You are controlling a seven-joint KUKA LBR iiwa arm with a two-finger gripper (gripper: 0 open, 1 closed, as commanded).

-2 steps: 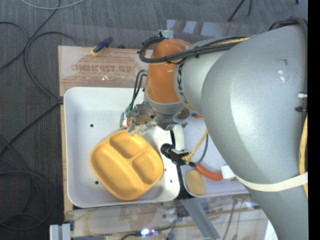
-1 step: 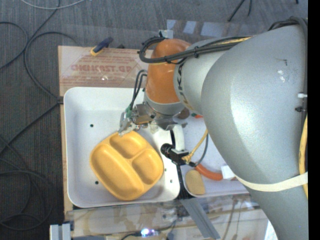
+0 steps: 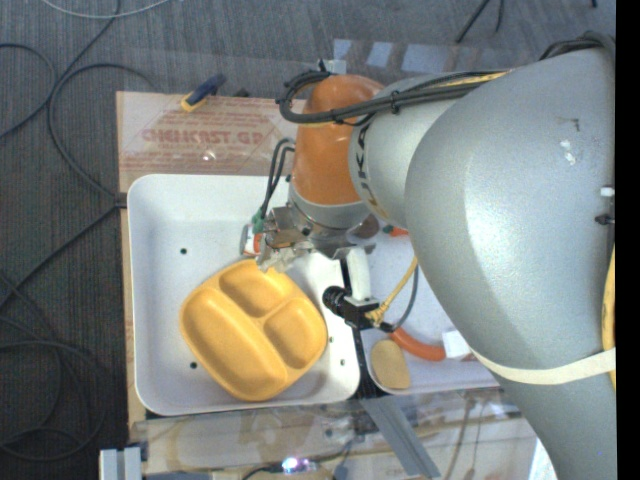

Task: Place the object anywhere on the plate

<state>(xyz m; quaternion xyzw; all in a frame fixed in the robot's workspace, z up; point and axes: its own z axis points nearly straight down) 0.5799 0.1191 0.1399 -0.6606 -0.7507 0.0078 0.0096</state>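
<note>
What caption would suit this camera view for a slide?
KUKA arm reaching from the right over the left white bin, its pincer just above a yellow divided plate.

The plate is yellow, with three shallow compartments and rounded corners. It lies flat in the left bin, turned at an angle, just below and to the left of the tool, its upper edge touching or nearly under it.

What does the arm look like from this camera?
The arm is bulky, rounded, smooth grey, with an orange band above the wrist. Black cables loop over that band, and thin green and yellow wires run down towards the metal hand.
</note>
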